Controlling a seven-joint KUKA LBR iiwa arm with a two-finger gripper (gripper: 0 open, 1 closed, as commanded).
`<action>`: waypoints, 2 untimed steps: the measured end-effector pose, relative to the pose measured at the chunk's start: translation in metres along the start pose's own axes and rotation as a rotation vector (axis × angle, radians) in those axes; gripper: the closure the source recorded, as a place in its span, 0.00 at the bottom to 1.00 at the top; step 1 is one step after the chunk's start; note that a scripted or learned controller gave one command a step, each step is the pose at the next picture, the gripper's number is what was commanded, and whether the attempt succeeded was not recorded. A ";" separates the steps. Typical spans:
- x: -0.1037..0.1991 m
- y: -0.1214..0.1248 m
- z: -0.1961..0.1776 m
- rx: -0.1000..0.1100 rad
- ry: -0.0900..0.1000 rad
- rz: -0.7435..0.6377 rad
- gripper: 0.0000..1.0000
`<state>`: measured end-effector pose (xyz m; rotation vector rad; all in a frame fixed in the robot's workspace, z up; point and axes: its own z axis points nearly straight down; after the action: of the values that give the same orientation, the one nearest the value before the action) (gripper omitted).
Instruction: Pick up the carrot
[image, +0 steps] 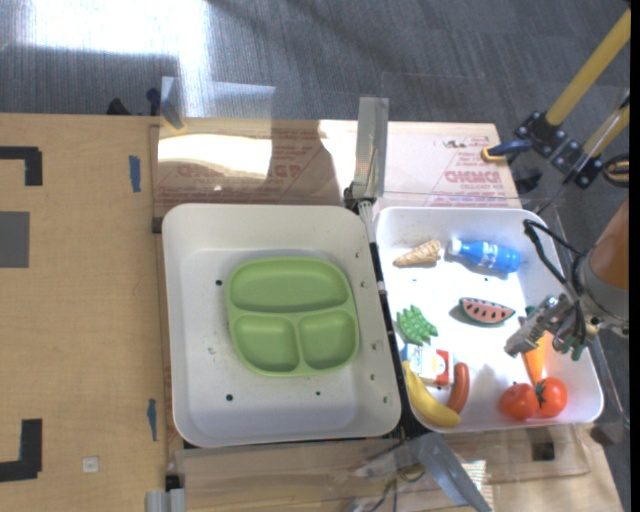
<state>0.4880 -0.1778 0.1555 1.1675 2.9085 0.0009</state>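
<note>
The carrot (536, 364) is a small orange piece lying near the right wall of the right bin (470, 224), just above two red tomatoes (535, 398). My gripper (548, 334) reaches in from the right and hangs directly over the carrot's upper end, which it covers. The carrot's lower half pokes out beneath it. The grey tooling and cables block the view of the contact point.
The right bin also holds an ice cream cone (418, 254), a blue bottle (487, 256), a watermelon slice (487, 311), a green leafy piece (416, 324), a small carton (434, 364), a sausage (459, 387) and a banana (428, 399). A green divided plate (293, 314) lies in the left bin (190, 300).
</note>
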 end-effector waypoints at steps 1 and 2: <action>0.060 0.053 -0.013 0.002 0.007 0.195 1.00; 0.032 0.029 0.059 0.000 0.002 -0.193 1.00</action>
<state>0.4856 -0.1352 0.0962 0.8824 3.0089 0.0013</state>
